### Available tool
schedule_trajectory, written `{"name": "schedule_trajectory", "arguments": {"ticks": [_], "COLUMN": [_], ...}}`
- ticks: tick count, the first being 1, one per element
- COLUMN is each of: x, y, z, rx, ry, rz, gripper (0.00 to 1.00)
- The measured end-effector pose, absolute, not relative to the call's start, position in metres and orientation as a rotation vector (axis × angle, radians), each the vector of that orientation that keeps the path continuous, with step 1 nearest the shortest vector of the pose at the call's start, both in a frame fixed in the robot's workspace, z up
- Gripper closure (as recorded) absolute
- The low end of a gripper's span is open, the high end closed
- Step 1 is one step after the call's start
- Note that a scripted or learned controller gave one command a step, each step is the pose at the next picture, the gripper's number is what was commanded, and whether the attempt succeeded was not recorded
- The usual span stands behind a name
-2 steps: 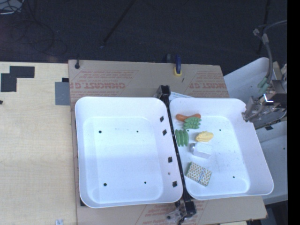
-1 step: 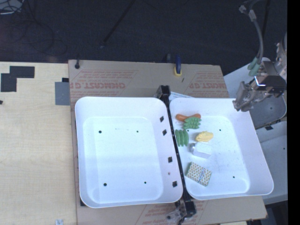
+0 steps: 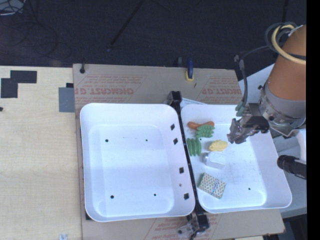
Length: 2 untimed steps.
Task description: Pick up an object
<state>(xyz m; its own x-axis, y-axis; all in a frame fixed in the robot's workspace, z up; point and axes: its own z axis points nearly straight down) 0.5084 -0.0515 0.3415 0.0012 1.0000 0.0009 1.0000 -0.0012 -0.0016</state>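
Beside the gripper [image 3: 236, 135] lies a small yellow ridged object [image 3: 218, 145].

You've got two bins side by side on the bench: the left bin [image 3: 95, 134] and the right bin [image 3: 260, 194]. Everything sits in the right bin's left half: a carrot [image 3: 200, 125] at the back, a leafy piece [image 3: 205, 131] just in front, then a pod [image 3: 193, 146] with a corn cob [image 3: 218, 145] to its right, a clear block [image 3: 215, 160], and a packet [image 3: 212, 185] nearest the front. The gripper [image 3: 236, 137] hangs right of the corn cob.
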Motion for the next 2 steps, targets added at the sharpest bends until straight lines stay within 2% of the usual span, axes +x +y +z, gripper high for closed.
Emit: {"name": "schedule_trajectory", "arguments": {"ticks": [1,2], "x": [0.476,0.545], "y": [0.011,0.049], "z": [0.354,0.374], "rx": [-2.22,-2.221], "ry": [-2.218,-2.222], "rz": [0.005,0.001], "gripper": [1.0,1.0]}}
